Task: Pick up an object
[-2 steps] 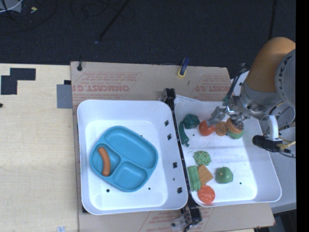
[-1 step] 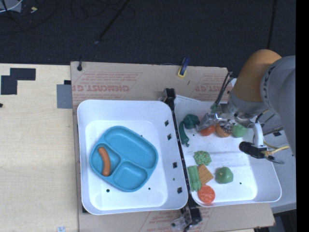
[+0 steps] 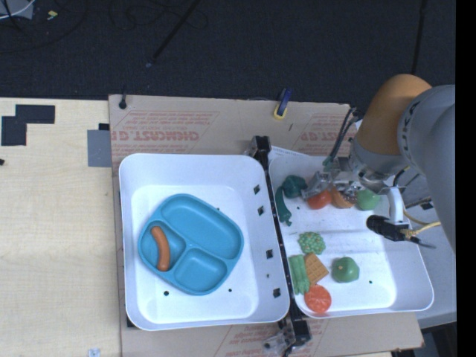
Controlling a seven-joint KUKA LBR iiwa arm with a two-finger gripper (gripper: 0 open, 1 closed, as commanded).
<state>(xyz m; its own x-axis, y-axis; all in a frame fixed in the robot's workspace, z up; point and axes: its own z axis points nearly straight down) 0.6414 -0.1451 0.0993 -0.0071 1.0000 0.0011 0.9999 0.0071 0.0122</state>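
- The claw is low in the far part of the right bin, among a cluster of small things; whether it is wide or narrow cannot be told, nor whether anything sits in it
- Just beside it lie a red-orange piece, an orange piece and a light green ball; a dark green piece curls along the bin's left wall
- Nearer the front, well apart from the claw: a bumpy green piece, a long green vegetable, an orange cracker, a green pepper and a red tomato; bare floor lies at the front right corner
- The left bin holds a blue divided plate with a sausage in one compartment
- Both bins rest on cardboard on the worktop
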